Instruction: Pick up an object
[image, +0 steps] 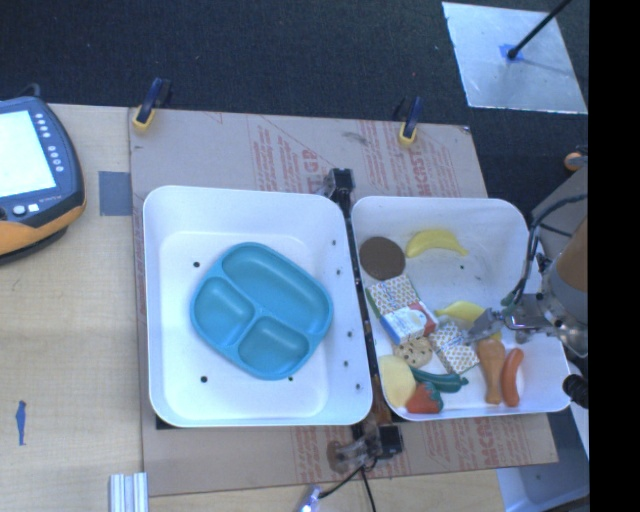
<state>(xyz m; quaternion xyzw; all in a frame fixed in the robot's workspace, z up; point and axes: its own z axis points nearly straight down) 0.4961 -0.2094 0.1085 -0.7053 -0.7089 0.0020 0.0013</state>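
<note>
The right white bin (500, 215) holds several toy foods. A brown disc (381, 257) and a yellow banana (435, 241) lie toward the back. Patterned packets (398, 296) and a chocolate-chip cookie (413, 351) sit in the middle. At the front are a pale yellow piece (397, 378), a green pepper (440, 379), a red piece (424, 399), an orange carrot (491, 369) and a red sausage (513, 376). My gripper (492, 324) reaches in from the right, low over the bin, just above the carrot's top and beside a yellow piece (461, 311).
The left white bin (165, 300) carries a blue divided plate (261, 310). A teach pendant (30, 170) lies at the far left of the bench. Clamps (148, 106) hold the cardboard sheet at the back. The arm's body (565, 270) stands over the right bin's right wall.
</note>
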